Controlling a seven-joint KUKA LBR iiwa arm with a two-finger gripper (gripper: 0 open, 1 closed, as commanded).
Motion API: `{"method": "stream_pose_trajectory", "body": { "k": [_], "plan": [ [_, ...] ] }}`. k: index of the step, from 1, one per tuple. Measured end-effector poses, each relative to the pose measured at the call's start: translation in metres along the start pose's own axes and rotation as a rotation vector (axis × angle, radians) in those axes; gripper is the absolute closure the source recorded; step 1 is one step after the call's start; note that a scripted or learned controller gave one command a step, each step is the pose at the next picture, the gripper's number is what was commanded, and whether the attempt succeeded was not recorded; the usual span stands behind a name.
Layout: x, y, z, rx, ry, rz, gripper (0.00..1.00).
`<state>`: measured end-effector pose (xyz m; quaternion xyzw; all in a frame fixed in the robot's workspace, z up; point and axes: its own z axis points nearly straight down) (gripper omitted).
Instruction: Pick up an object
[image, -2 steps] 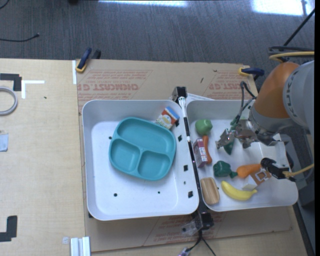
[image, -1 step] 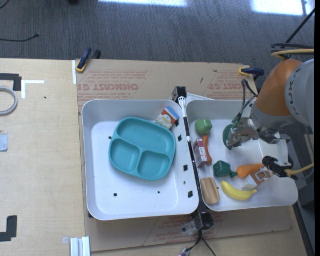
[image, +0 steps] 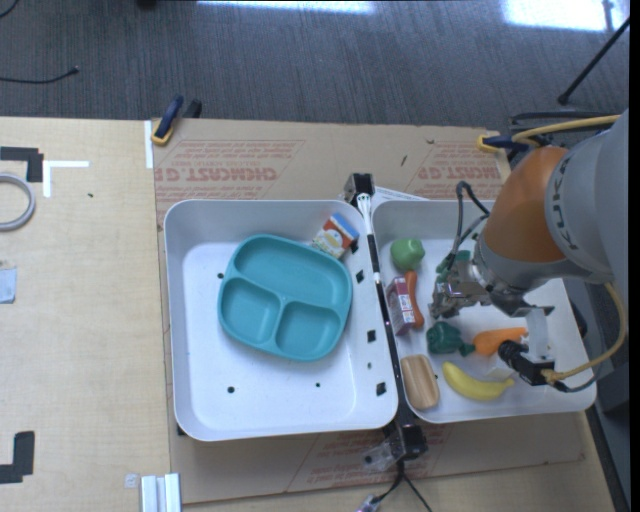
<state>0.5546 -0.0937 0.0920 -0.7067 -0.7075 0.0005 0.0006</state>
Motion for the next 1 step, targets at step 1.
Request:
{"method": "stream_pose_trajectory", "body": {
  "k": [1],
  "plan": [
    [-0.002, 0.0002, -0.0005, -0.002, -0.004, 0.003, 0.0]
  ]
}}
